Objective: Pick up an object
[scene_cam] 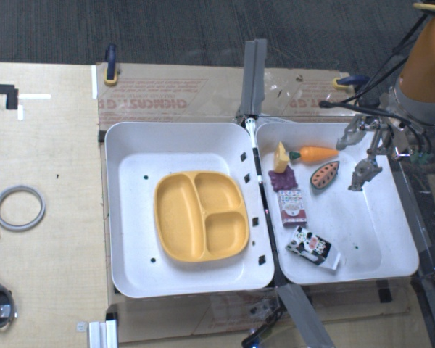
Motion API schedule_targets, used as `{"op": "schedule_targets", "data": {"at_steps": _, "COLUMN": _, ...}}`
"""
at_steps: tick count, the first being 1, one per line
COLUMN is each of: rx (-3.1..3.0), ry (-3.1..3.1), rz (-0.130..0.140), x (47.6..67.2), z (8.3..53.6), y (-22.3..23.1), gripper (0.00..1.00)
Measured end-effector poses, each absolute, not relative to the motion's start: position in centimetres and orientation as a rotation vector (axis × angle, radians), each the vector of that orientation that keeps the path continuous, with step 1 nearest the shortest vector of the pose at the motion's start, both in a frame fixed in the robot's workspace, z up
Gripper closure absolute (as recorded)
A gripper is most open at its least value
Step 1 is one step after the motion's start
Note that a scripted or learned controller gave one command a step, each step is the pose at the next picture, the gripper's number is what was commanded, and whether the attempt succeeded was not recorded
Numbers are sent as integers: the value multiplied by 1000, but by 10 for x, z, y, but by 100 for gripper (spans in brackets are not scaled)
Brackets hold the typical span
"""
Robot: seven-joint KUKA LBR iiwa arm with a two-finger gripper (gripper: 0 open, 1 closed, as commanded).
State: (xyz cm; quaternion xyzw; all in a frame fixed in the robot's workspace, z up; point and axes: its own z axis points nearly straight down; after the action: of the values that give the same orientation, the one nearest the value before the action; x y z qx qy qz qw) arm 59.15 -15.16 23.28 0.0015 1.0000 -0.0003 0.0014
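Gripper [365,154] hangs spread and empty above the right bin [391,267].
You are at the approach: the carrot [317,153] lies just left; descend over it, then close.

Bright, even light from above. White bins [130,267] shine, soft shadows along inner walls. Top of frame dark. Picture a bit grainy; arm at upper right slightly blurry.
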Motion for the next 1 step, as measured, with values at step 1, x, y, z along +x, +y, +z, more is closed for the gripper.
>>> {"op": "schedule_targets", "data": {"at_steps": 1, "rx": 453, "ry": 3099, "rz": 0, "x": 618, "z": 97, "y": -106, "gripper": 0}}
